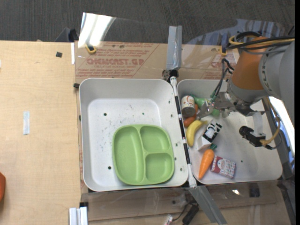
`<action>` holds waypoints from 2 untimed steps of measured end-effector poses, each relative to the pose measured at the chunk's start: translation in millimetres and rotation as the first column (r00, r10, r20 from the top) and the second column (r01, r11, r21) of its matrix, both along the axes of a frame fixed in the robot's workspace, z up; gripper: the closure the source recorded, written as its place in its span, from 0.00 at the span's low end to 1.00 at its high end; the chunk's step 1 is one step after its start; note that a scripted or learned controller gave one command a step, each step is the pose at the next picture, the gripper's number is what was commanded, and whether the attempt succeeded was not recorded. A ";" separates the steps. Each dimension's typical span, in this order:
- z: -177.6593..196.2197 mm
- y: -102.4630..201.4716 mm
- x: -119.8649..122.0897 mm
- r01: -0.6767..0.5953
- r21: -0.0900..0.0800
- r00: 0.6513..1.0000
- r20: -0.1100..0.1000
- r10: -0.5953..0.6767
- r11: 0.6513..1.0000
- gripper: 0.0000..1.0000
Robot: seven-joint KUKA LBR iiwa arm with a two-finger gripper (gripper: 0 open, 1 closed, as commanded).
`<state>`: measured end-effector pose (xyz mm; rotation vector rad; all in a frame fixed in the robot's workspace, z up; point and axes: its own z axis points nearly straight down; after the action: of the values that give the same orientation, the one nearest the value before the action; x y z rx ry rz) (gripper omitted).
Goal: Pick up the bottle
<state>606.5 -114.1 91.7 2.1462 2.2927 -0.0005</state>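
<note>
stage: reach, nothing lifted | bottle [200, 101]: lay green at right bin [262, 172] top-left, beside can [188, 106] | gripper [207, 108]: hovered just beside bottle, jaw state impossible to tell | left: grasp, lift | nearby: banana [193, 131], carrot [206, 162]

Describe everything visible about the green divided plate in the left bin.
The green divided plate is a light green, rounded-square tray that looks like matte plastic. Raised ridges split it into three compartments: one long section along its left side and two smaller ones on the right. All three compartments look bare. It lies flat and upright on the floor of the left bin, toward the near right corner, turned slightly askew to the bin walls. Its right edge sits close to the bin's right wall; whether they touch cannot be told.
</note>
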 end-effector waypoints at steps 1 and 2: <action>7.4 9.8 -105.6 -0.050 0.002 0.999 -0.003 0.050 0.999 0.00; -1.0 18.7 -24.0 -0.031 0.000 1.000 -0.002 0.031 1.000 0.00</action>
<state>582.6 -95.4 90.7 2.1119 2.3263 -0.0026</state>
